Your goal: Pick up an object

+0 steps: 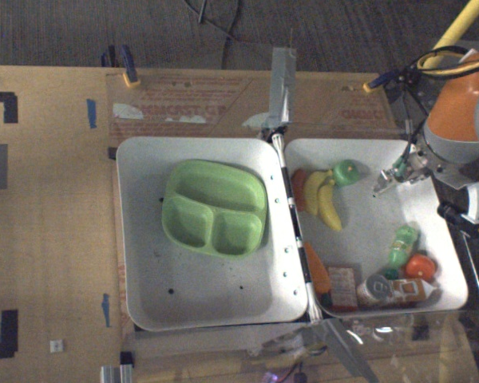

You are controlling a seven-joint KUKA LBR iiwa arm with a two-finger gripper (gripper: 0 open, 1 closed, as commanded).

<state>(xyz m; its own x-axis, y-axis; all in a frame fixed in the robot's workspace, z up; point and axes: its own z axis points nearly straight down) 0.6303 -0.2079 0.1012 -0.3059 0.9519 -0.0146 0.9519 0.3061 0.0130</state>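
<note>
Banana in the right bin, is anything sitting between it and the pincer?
Nothing visible does. The pincer hangs over bare white floor at the right bin's upper right, and the banana lies to its left with open floor between them. The green fruit sits just above that line.

There are two white bins: a left bin (pixel 136 238) and a right bin (pixel 367 154). The left bin has one green tray (pixel 215 207) with three compartments. The right bin has two bananas (pixel 322 200), one green ball (pixel 345 171), one green bottle (pixel 401 245), one red tomato (pixel 420 266), one carrot (pixel 317 272), one small box (pixel 342 286) and one can (pixel 395 290).
</note>
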